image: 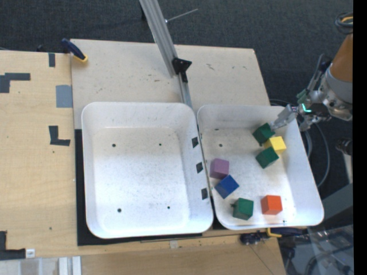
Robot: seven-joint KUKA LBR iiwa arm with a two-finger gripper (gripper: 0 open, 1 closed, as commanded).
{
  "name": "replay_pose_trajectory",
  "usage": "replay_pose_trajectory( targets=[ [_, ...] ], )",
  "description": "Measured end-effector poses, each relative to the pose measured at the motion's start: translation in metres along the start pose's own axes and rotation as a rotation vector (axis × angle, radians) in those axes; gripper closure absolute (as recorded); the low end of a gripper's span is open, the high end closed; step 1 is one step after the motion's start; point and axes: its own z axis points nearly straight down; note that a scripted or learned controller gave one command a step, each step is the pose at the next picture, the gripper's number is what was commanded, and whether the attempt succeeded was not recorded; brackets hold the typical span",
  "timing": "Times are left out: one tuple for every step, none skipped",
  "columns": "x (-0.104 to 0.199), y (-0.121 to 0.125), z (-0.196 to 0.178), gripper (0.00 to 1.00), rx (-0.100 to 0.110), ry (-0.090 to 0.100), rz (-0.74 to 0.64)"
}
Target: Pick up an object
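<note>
Two shallow white bins sat side by side on the bench, the left bin (pixel 140 171) bare of blocks and the right bin (pixel 298 171) carrying all the pieces. Seven small blocks lay in the right bin. Taking that bin's middle as the clock centre, a dark green block (pixel 263 133) stood at about one o'clock, with a yellow block (pixel 278 143) touching it on its lower right side. A second green block (pixel 267 157) lay just below the yellow one, near three o'clock. A purple block (pixel 219 168) rested toward eight o'clock, and a blue block (pixel 227 186) sat just beneath it, the two touching or nearly so. A third green block (pixel 243 208) stood at six o'clock, with an orange block (pixel 272 204) just beside it at five o'clock.

The gripper (pixel 285 117) hung over the bin's far right rim at roughly two o'clock, its grey tip pointing down and left toward the dark green block and the yellow block, close to them. Whether the claw was open or closed I could not tell; the tip was too small and blurred. No block showed between the tips. The arm (pixel 338 79) reached in from three o'clock, its orange band at the picture's edge.
</note>
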Motion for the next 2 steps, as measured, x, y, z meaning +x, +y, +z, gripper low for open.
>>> replay_pose_trajectory(
  targets=[
    [0.0, 0.001, -0.002, 0.0, -0.004, -0.002, -0.001],
    [0.001, 0.002, 0.041, 0.0, 0.0, -0.001, -0.001]
  ],
)
